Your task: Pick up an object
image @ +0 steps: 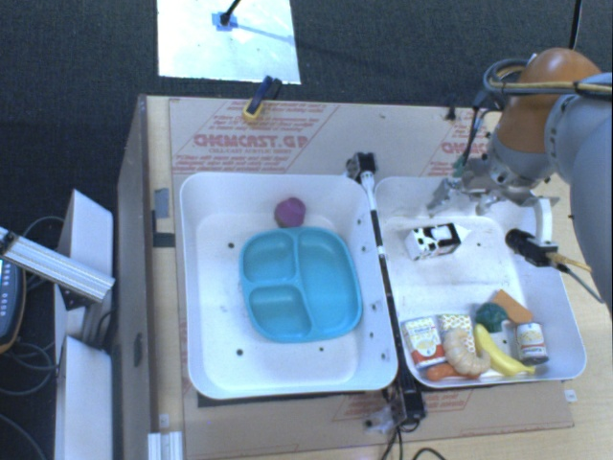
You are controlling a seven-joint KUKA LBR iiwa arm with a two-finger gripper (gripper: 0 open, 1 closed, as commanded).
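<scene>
Camera view is showing the arm (565, 113) reaching in over the far edge of the right bin (551, 286). The gripper (467, 192) is hanging above the far part of this bin, and its fingers look spread apart with nothing between them, though they are small and a little hard to read.

Nothing is being lifted yet, so the task seems to be at its beginning. The grasp, the closing and the raising are all still left.

The nearest candidate is the black-and-white carton (433, 241), lying on the bin floor just below the gripper in the picture and standing alone. More objects are crowding in the near corner of the same bin: a banana (493, 350), a small bottle (530, 338), a snack packet (422, 339), a green piece (492, 315) and some others, touching each other.

The left bin (215, 257) is holding a blue tray (299, 285) and a purple ball (290, 211) just beyond it.

For moving, there is open floor around the carton on all sides, so I judge that descending there is easier than into the crowded corner. The divider (378, 257) between the bins and the far wall are near, so the fingers should be keeping away from them.
</scene>
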